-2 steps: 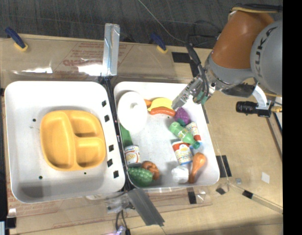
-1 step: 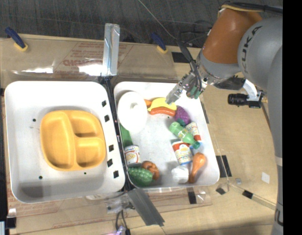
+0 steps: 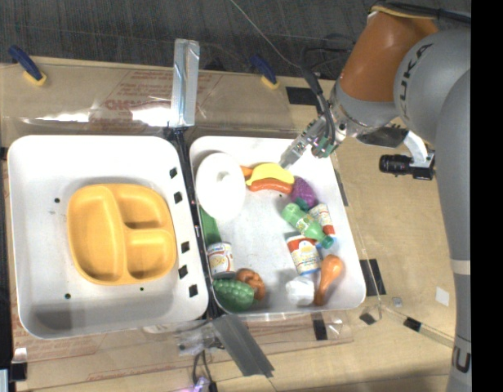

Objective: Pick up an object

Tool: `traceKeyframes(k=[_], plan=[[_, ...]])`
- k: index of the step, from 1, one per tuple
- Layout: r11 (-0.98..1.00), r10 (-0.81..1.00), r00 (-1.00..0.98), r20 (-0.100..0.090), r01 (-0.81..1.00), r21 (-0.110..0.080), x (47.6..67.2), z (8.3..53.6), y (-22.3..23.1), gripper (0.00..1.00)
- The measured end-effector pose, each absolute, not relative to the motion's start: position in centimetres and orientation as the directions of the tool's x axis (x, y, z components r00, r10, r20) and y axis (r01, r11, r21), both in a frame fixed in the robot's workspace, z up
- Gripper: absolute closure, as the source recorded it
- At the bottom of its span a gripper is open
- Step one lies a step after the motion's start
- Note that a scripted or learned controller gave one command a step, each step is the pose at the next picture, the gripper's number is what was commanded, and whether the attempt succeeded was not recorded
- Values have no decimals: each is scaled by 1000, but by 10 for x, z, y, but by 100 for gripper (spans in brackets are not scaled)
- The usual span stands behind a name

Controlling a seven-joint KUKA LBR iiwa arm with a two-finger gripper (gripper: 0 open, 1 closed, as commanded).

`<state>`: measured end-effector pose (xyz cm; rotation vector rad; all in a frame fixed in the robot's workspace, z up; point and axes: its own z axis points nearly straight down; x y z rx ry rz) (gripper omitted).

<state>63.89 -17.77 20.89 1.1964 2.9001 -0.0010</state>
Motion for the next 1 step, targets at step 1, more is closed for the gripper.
traceKeyframes(k=[1], plan=[[665,747,-665,-1,747,0,647,190,-172,100]])
